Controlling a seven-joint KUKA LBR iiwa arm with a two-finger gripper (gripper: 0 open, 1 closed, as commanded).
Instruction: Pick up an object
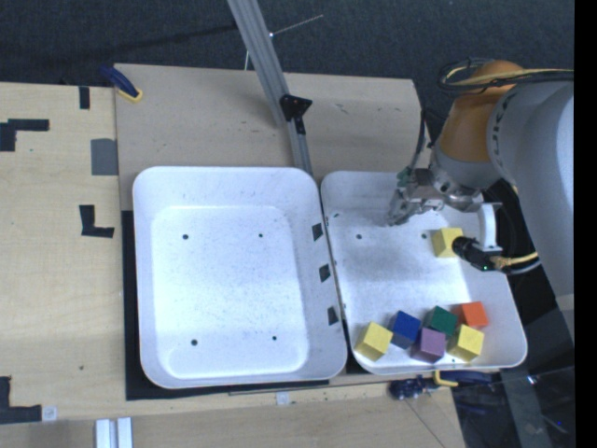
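The gripper (403, 211) hangs over bare floor at the far end of the right bin (373, 278), fingers near together and pinching nothing, the pick not yet begun. A yellow cube (446, 242) sits just beside it; five more small blocks (yellow, blue, purple, green, orange) cluster at the near wall. Next, it seems, the gripper must shift over a cube and descend. The bins are smooth, speckled white plastic.
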